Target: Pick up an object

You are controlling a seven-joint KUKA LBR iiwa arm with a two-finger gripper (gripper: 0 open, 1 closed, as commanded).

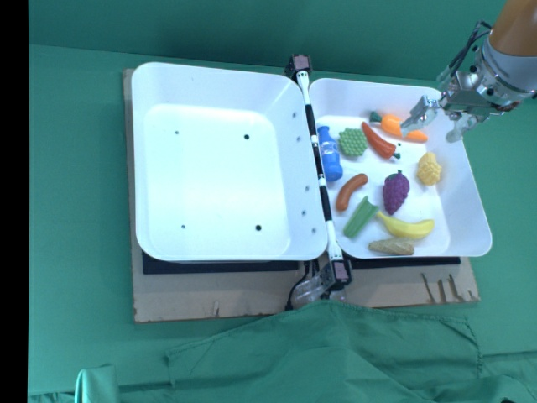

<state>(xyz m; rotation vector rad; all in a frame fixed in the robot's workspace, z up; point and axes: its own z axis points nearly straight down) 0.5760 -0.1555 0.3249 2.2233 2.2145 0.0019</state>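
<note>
My gripper hangs open over the back right of the right bin, with nothing between its fingers. One finger is close above the orange carrot; the other finger is to its right. Below the gripper lie a yellow corn piece, purple grapes and a red chili pepper. Further forward are a yellow banana, a tan peanut-like piece, a green pod, an orange sausage, a green bumpy fruit and a blue bottle.
The left bin sits beside the right one, joined by a black and white hinge bar. Both rest on a cardboard sheet over green cloth. A fold of cloth lies at the front.
</note>
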